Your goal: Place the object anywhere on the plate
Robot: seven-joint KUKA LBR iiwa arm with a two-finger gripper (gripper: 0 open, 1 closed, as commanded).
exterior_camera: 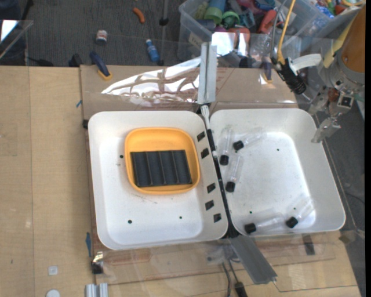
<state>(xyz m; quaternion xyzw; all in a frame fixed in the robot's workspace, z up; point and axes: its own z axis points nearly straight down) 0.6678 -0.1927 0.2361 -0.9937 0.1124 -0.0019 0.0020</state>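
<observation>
A yellow-orange plate (161, 139) sits in the left bin (110, 214). On the plate lies a black ridged rectangular object (160, 167), flat and covering most of the plate's middle. My gripper (322, 127) hangs at the upper right, over the far right rim of the right bin (324, 174), well away from the plate. Nothing shows beneath it.
Several clear tubes with black caps lie in the right bin: some near its left wall (231, 172), others along its front (272, 221). A black divider with clips (210, 174) runs between the bins. A crate of colourful toys (243, 17) stands behind the bench.
</observation>
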